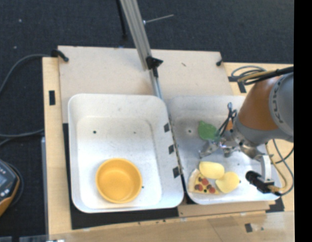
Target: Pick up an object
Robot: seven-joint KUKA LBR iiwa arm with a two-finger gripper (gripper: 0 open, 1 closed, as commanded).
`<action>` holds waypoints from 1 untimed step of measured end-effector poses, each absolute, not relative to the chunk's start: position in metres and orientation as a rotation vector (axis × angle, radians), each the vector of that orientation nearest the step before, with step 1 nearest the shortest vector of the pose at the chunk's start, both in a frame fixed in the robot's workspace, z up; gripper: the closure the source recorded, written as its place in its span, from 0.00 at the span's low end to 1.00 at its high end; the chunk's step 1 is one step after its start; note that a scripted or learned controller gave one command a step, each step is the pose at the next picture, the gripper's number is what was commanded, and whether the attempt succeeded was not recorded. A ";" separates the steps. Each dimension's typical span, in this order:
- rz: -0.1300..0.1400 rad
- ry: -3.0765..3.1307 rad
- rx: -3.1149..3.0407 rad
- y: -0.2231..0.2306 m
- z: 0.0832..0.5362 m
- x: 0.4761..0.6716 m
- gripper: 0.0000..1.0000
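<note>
The arm (264, 112) comes in from the right and bends down over the right bin (188, 120). Its orange band is above the wrist, and the gripper (220, 147) is low in the middle of this bin. The metal parts of the gripper are small and dark here, so I cannot tell if it is open or closed, and I see no object held in it.

A green object (207, 130) lies just beside the gripper, on its upper left side. Two pale yellow objects lie near the front wall of the right bin: one (211, 169) just below the gripper, the other (227, 182) to the right of it and touching it. A flat piece with red spots (202, 186), like a pizza slice, lies in the front left corner of the same bin, partly under the yellow objects.

In the left bin (85, 110) a yellow bowl (119, 180) stands upright near the front wall, well apart from the gripper. A grey metal pole (138, 29) rises behind the two bins.
</note>
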State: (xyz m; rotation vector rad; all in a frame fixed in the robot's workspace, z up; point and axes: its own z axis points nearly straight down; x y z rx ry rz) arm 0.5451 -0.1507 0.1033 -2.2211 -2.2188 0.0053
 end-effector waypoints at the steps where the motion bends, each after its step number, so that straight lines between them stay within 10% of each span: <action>1: -0.005 -2.216 -2.232 -0.152 0.117 0.547 1.00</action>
